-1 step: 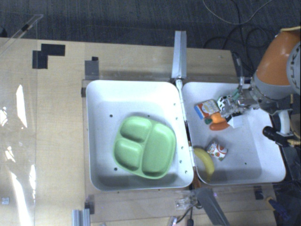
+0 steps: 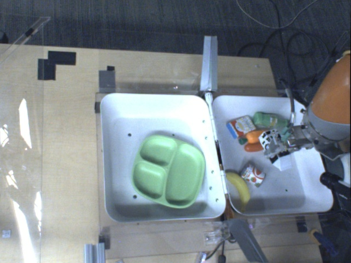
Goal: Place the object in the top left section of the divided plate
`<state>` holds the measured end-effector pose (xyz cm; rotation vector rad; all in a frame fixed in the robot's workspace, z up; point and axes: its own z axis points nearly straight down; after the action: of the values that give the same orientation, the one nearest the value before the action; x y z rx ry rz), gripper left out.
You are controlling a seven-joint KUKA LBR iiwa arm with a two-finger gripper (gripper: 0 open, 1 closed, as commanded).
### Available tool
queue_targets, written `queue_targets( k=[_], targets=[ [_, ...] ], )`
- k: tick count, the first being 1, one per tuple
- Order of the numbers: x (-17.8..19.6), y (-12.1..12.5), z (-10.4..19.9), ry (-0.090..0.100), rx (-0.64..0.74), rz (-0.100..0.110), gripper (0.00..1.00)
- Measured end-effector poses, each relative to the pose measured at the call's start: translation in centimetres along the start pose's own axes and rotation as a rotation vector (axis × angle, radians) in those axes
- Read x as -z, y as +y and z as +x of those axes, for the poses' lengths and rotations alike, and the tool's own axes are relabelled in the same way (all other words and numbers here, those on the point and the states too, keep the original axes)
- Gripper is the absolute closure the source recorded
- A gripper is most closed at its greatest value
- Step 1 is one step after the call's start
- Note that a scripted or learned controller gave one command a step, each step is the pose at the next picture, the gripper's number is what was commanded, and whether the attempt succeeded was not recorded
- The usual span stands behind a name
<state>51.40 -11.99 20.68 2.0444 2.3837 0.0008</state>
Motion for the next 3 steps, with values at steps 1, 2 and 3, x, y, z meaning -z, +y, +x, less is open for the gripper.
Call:
queue_targets(
  k=[1, 2, 3],
  targets=[
    [-2.5, -1.5, 7.7, 0.002, -0.01, 0.003, 1.0],
    [-2.5, -0.9, 11.3, 0.001, -0.278, 0.001, 1.0],
    [-2.5, 0.5, 19.7, 0.0, -0.4, 0.003, 1.0]
  ],
)
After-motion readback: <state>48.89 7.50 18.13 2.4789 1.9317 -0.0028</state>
